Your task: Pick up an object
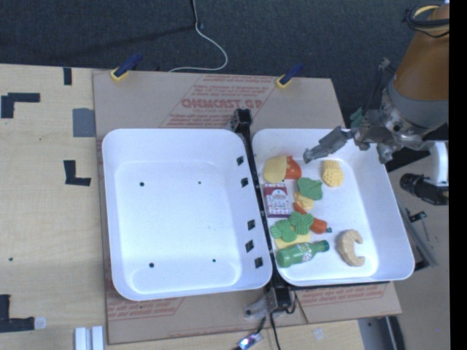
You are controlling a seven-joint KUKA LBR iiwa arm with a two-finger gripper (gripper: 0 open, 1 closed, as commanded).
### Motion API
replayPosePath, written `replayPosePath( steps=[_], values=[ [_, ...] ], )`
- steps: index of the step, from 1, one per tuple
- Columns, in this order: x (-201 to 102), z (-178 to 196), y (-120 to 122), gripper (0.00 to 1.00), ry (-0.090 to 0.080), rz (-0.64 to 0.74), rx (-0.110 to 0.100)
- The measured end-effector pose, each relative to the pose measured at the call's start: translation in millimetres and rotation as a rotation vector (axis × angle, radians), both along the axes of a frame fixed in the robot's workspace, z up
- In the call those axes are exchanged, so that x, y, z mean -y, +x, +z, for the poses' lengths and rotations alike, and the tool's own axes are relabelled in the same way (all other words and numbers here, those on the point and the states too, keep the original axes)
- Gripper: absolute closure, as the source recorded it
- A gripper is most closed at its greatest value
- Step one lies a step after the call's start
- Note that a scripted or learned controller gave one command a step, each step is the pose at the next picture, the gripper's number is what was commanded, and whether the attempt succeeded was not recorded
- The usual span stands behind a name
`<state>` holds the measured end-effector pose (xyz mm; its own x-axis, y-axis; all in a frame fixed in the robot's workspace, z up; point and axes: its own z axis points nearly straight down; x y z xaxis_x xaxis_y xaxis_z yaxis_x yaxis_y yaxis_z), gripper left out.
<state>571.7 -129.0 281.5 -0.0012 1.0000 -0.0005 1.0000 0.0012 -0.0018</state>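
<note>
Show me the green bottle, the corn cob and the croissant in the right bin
green bottle (301,253), camera view, middle of its body.
corn cob (332,173), camera view, centre of the yellow kernels.
croissant (352,247), camera view, middle of its curved back.

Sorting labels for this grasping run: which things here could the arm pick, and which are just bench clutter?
Job: gripper; corn cob; green bottle; croissant; red carton; right bin.

Lying about: left bin; cardboard sheet; blue-yellow clamps; cable.
</note>
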Motion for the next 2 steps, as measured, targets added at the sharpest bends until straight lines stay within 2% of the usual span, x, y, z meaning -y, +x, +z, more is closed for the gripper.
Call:
replayPosePath(
  steps=[1,2],
  values=[
    [-58.5,-77.2,-20.3,0.0,0.004,0.004,-0.01],
    [-85.2,-99.8,-78.8,0.0,0.003,0.0,-0.009]
  ],
)
